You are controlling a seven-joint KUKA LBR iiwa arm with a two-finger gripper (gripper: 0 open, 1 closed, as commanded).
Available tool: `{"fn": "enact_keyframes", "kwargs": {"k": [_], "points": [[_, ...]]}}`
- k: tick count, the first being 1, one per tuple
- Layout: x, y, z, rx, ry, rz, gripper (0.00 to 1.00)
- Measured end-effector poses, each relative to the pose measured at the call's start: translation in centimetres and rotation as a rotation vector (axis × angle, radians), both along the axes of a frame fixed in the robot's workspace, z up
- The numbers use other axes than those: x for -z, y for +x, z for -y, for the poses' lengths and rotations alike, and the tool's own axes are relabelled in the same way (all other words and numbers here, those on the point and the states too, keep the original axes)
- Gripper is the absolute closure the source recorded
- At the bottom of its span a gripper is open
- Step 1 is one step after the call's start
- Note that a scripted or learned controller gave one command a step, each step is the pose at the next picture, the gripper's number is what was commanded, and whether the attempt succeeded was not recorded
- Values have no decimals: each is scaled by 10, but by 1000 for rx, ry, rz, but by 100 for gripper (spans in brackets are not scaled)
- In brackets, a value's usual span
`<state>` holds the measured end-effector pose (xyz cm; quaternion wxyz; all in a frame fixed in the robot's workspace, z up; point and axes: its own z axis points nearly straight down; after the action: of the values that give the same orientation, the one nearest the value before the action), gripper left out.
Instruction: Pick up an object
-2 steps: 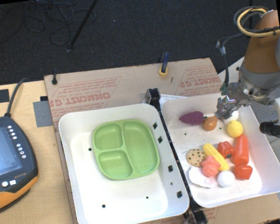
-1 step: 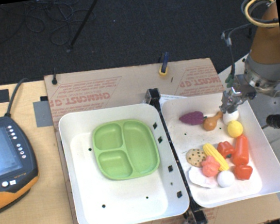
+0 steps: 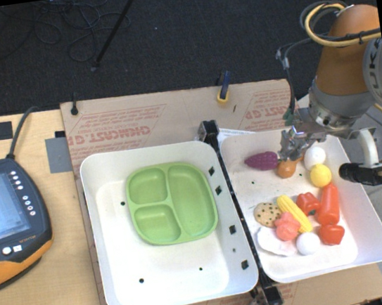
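Grey arm (image 3: 344, 93), orange band (image 3: 349, 43), looped yellow cable (image 3: 320, 19)

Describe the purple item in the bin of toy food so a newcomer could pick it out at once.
Look in the right bin, along its far edge. Left of the gripper lies a purple eggplant-like piece, next to a small orange ball. It is the pile's single purple item, long and lying flat.

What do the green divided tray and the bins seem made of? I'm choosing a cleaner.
Green divided tray: likely matte moulded plastic, with an even colour and rounded compartments. White bins: probably smooth plastic with a faint sheen and rounded rims.
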<state>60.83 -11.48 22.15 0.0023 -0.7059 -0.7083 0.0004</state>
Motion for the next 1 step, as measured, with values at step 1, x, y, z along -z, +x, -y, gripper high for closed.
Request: {"fn": "enact_keyframes", "kwargs": {"k": [1], "points": [[-3,-5,-43,0,0,0,100]]}}
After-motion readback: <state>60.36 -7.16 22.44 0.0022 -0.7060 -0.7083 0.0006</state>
